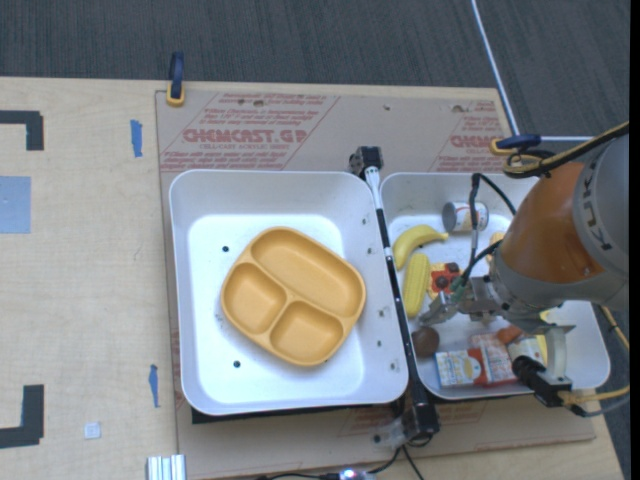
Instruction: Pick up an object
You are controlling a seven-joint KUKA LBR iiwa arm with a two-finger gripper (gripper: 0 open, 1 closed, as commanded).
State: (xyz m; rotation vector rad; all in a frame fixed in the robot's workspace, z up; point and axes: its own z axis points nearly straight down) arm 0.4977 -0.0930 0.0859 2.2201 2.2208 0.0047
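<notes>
The right bin (590, 363) holds several small items. A banana (418, 238) lies at its upper left with a yellow corn cob (415, 284) just below it. A small silver can (462, 215) stands further back. A brown round piece (426, 341) and a flat printed carton (462, 368) lie near the front. A red item (443, 281) sits beside the corn. My gripper (447, 306) is low inside this bin, right of the corn and above the brown piece. The wrist hides what lies under it.
The left bin (200, 268) holds a yellow divided plate (292, 296). A black clamp (367, 158) sits at the back between the bins. Cables run over the right bin's far corner (520, 158). The arm's orange band (550, 233) covers the right bin's right half.
</notes>
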